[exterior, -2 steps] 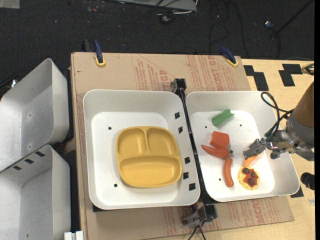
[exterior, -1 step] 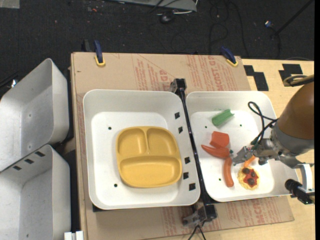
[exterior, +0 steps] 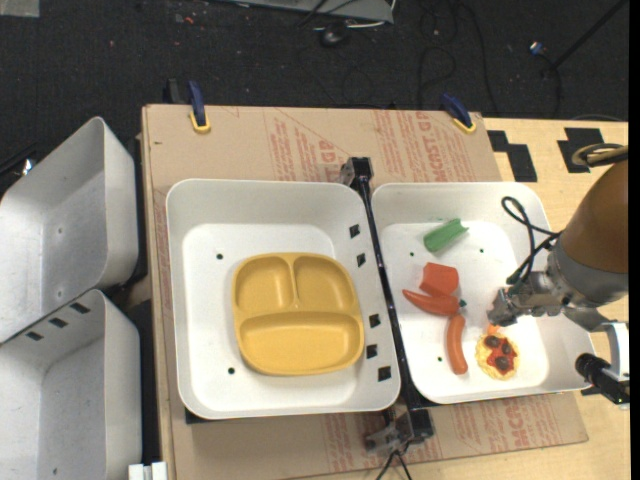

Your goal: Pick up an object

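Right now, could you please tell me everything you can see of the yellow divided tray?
The yellow divided tray looks like smooth moulded plastic, a rounded rectangle with three compartments: two smaller ones along its far side and one wide one along its near side. It lies flat, slightly rotated, near the middle of the left white bin. Its compartments hold nothing visible, and nothing touches it except the bin floor.

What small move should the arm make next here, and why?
Probably a short descent onto the pizza slice. The gripper sits in the right bin just above that slice in the view, nearer than the sausage or red pepper, and nothing shows in its grasp yet.
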`<state>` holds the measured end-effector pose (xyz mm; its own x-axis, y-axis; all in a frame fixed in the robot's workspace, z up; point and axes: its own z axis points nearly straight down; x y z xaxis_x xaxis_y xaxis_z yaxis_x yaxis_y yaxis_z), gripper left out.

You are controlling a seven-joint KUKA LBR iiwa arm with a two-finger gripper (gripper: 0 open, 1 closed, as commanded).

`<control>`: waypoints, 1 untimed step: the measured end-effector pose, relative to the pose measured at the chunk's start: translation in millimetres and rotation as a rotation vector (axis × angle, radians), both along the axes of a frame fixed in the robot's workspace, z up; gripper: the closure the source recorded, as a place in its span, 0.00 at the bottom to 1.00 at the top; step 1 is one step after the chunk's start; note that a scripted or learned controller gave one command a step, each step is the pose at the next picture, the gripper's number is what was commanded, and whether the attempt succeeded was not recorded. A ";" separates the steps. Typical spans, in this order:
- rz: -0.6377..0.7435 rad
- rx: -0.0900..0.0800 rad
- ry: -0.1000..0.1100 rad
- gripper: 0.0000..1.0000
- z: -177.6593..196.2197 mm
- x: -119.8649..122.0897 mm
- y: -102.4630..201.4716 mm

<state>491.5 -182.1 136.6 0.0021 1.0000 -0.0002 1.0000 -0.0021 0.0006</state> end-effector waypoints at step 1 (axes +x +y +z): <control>0.005 -0.002 -0.005 1.00 49.5 -3.2 8.9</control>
